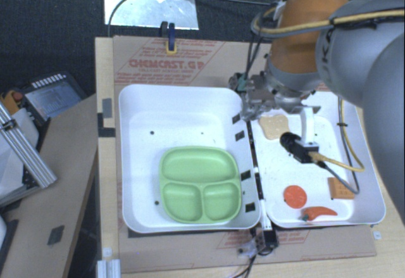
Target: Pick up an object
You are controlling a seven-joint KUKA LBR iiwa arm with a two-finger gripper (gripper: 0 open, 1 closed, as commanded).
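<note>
My gripper point(255, 104) hangs over the far left corner of the right bin point(276, 170), close against its left rim. Whether it is spread or pressed together, I cannot tell. A tan slice point(274, 126) lies just beside it on the bin's floor, too squarish to show a long axis. The bin's middle is open floor. Near the bin's front rim sit a red disc point(295, 196), an orange block point(342, 189) and a curved red piece point(319, 212), its length running along that rim.

Hidden under the arm
The arm point(354, 36) runs off the right edge, covering the right bin's point(370, 207) far wall and part of a tan piece point(276, 128).
</note>
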